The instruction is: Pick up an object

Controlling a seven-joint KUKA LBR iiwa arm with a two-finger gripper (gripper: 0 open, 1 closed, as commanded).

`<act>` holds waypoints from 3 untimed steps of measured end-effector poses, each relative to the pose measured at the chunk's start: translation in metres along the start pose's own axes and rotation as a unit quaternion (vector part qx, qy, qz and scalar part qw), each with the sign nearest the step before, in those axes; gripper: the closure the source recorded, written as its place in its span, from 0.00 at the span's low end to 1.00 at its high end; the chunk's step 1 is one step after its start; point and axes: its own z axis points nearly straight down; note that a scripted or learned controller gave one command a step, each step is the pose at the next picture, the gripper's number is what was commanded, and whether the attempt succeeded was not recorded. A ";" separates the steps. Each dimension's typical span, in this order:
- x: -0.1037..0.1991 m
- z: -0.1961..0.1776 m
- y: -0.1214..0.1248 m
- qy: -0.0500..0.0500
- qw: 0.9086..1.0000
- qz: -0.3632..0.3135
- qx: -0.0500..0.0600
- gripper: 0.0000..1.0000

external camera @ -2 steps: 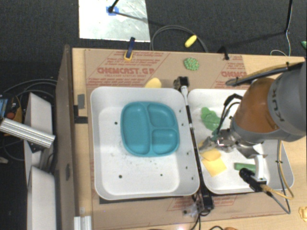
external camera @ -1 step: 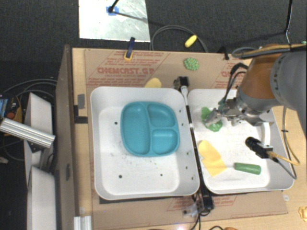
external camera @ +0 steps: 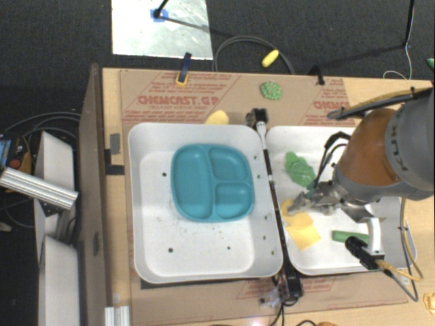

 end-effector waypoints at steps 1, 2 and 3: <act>-0.003 -0.002 0.086 -0.001 1.000 -0.004 -0.006 0.00; 0.014 -0.036 0.068 0.000 1.000 -0.004 -0.002 0.00; 0.003 0.001 0.060 -0.001 1.000 -0.001 -0.001 0.00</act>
